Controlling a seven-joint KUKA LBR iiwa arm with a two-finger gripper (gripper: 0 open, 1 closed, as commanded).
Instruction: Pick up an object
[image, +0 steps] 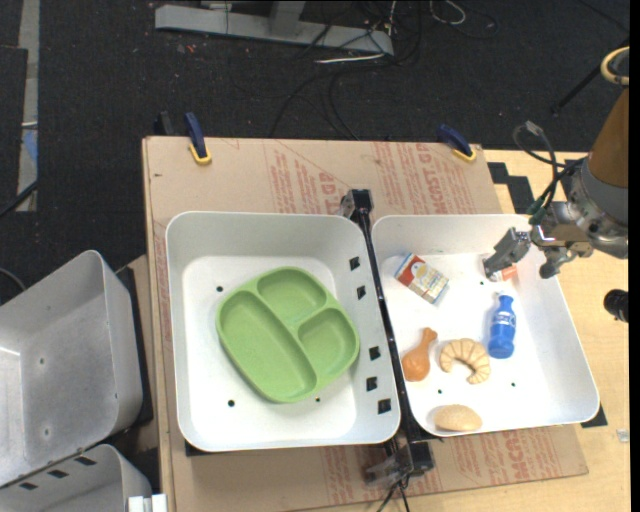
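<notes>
Resting on cardboard sheet (300, 180), white bins (190, 300); dark floor (90, 60).

Grey arm (600, 190) w/ orange band, silver two-finger gripper (525, 258), black cable

Red print runs over the cardboard sheet (300, 165) under the bins, upside down and too blurry to read w/ certainty. Small carton (420, 278) in the right bin (575, 330) has a red-and-white label, text illegible. Blue bottle (501, 327): label unreadable
</notes>
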